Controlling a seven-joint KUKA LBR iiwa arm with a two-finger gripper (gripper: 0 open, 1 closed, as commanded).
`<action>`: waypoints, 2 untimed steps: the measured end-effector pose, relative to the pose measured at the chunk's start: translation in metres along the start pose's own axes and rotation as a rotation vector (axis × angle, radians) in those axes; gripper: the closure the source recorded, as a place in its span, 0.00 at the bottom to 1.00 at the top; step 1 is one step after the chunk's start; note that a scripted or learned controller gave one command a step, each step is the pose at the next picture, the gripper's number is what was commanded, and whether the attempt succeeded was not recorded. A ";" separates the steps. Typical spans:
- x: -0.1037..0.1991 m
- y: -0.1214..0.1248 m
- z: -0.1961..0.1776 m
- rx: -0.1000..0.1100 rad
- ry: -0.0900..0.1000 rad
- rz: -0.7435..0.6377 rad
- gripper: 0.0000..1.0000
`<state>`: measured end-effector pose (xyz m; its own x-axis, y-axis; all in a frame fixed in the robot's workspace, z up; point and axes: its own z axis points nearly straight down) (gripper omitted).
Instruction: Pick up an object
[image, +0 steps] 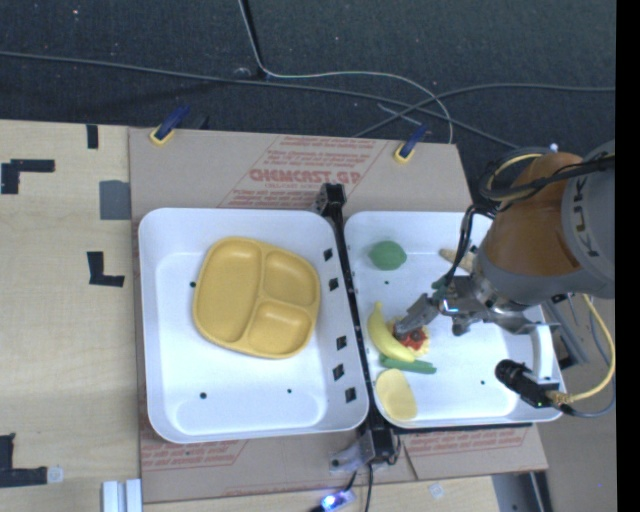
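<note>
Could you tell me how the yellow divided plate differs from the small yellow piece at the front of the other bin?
The divided plate lies in the left bin; the small yellow piece lies in the right bin. The plate is far larger. The plate has three compartments, while the small piece looks plain and oval. The plate lies alone; the small piece sits near a banana. Both are yellow.

Both bins white: left bin (160, 300), right bin (460, 400). Divided plate (256, 297) was mustard yellow, plain. Banana (385, 340) yellow; red item (418, 343) & green strip (412, 366) by it. Round lump (387, 254) green, disc (396, 394) pale yellow. Cardboard (300, 170) tan w/ red print. Arm (530, 240) orange & grey. Clips (170, 124) blue/yellow.
</note>
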<state>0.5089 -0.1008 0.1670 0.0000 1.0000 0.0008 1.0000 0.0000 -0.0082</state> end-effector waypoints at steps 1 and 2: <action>-0.003 0.001 0.064 0.000 0.000 0.000 0.00; -0.003 0.001 0.083 -0.007 -0.001 -0.001 0.00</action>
<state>0.5090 -0.1039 0.0845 -0.0009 1.0000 -0.0004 1.0000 0.0009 -0.0014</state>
